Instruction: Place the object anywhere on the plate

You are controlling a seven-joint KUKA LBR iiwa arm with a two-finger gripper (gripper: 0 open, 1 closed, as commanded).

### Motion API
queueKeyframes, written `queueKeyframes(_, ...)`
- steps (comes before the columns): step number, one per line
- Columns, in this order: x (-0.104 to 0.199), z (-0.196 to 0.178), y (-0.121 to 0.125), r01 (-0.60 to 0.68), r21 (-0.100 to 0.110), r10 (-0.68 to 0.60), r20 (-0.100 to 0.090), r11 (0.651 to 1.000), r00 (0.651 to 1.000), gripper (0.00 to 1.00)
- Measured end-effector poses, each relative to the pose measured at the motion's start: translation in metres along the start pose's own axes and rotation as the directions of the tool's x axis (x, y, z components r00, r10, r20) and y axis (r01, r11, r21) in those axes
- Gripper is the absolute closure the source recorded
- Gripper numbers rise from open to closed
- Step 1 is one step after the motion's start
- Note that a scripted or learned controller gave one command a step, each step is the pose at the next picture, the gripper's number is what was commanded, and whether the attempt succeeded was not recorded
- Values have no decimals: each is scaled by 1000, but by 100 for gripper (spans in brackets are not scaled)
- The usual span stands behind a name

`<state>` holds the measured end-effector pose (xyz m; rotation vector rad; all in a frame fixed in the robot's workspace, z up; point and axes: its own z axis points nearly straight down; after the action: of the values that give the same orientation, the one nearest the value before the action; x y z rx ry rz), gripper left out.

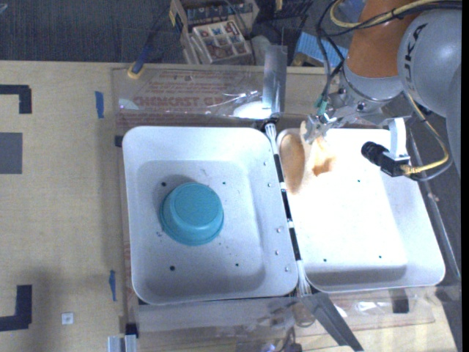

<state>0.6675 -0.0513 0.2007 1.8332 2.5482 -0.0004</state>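
A round teal plate [192,212] lies in the left bin [146,152], a little left of that bin's middle. A tan, bread-like object [292,160] rests against the left wall of the right bin [366,270], near its far corner. A smaller orange-brown patch [322,166] shows just to its right; whether it is part of the same object is unclear. My gripper [316,127] hangs over that far left corner, just above and right of the tan object, with the grey wrist and orange band behind it.
The ridge where the two bins meet [282,196] separates the object from the plate. A black cable fitting [381,158] juts over the right bin's far side. Clear plastic wrap [198,97] lies behind the left bin.
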Motion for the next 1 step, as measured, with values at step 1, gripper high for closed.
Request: queueKeyframes(1,0,-25,1,3,-3,-3,1,1000,1000,100)
